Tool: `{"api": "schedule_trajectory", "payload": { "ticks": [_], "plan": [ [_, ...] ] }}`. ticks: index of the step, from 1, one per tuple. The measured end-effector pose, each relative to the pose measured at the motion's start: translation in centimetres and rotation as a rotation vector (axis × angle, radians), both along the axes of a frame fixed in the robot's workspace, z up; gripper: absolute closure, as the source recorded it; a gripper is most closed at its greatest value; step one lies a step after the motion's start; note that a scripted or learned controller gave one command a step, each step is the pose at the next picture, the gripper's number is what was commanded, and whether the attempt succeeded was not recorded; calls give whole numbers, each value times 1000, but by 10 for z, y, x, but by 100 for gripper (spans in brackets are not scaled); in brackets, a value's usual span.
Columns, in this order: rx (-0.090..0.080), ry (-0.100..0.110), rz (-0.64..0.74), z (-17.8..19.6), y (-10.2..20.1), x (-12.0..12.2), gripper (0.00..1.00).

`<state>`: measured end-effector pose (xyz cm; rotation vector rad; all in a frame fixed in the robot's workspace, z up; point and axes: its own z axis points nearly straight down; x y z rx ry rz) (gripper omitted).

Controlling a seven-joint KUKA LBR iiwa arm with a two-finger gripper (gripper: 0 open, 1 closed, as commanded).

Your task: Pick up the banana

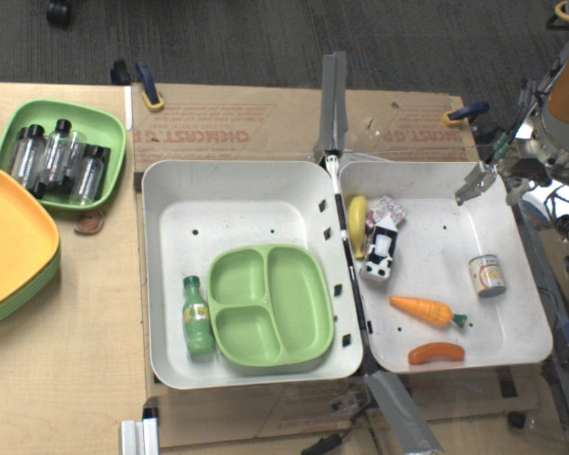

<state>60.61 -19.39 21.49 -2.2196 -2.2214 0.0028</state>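
The gripper (476,183), its jaws impossible to judge from here, hangs over the right bin's (512,339) far right corner, with the banana (357,222) well off to its left against the dividing wall, lying lengthwise along it.

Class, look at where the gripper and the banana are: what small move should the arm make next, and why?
Probably swing the gripper left across the right bin toward the banana. The gripper sits at the bin's upper right corner, while the banana lies against the left wall beside the cow toy.
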Motion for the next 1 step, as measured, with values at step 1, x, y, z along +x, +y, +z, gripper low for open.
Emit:
{"api": "schedule_trajectory", "payload": {
  "ticks": [1],
  "plan": [
    [-1,1,2,9,0,0,100]
  ]
}}
